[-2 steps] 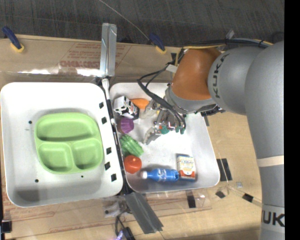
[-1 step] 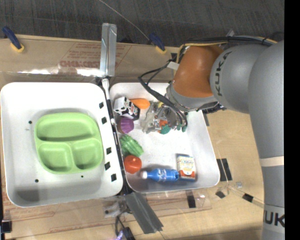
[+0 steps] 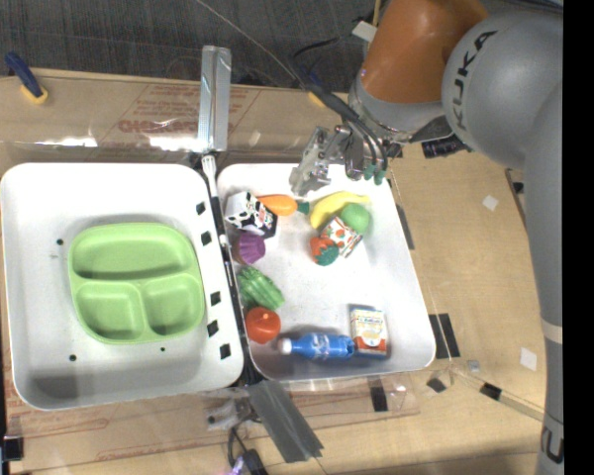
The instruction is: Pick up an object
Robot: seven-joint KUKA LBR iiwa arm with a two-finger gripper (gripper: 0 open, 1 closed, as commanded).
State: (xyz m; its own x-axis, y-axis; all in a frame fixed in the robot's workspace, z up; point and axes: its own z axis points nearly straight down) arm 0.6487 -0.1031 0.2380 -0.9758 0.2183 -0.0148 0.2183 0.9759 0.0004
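We look down on two white bins side by side. The gripper (image 3: 327, 164) hangs over the far edge of the right bin (image 3: 408, 295); its fingers seem slightly apart with nothing between them, though the view is poor. Just below it, near that far edge, a banana (image 3: 338, 204) touches a small carton (image 3: 341, 237), with a carrot (image 3: 276, 205) beside them. We judge that such crowding could make the fingers nudge a neighbour or close on nothing. The arm (image 3: 495, 67) reads "KUKA". The left bin (image 3: 20, 295) holds a green tray (image 3: 136, 283).
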